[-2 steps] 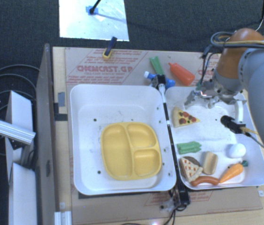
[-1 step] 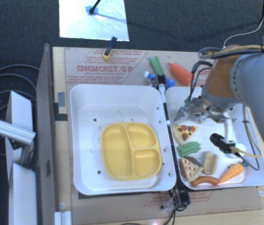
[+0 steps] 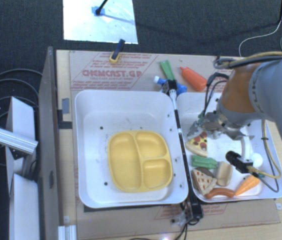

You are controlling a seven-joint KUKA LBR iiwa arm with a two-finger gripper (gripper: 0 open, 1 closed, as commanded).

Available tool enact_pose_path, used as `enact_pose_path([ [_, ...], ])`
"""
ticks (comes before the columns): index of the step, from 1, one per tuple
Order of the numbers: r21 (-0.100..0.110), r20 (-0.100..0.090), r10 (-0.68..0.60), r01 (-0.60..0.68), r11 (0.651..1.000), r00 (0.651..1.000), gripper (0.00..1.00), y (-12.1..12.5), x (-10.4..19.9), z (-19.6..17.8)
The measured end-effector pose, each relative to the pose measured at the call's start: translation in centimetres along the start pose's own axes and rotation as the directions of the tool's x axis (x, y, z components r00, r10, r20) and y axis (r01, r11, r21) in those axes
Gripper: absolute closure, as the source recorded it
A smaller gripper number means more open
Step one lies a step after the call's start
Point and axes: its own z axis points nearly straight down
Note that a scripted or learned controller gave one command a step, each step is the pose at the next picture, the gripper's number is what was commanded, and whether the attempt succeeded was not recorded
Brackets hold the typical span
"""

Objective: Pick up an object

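Observation:
My gripper hangs low over the back left part of the right bin, just above a toy pizza slice. In front of that slice lie a green piece, a second pizza slice, a beige bread piece, a sausage and a carrot. A white egg sits near the right wall. Nothing can be seen held in the gripper.
The left bin holds a yellow divided plate. Behind the bins, on the cardboard, lie a green stick, an orange piece and a blue piece. The arm covers the right bin's back right corner.

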Motion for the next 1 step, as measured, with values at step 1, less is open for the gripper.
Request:
enact_pose_path([
  [1,-0.001,0.001,-0.001,0.001,1.0,1.0,0.0,-1.33,-0.21,0.0],
])
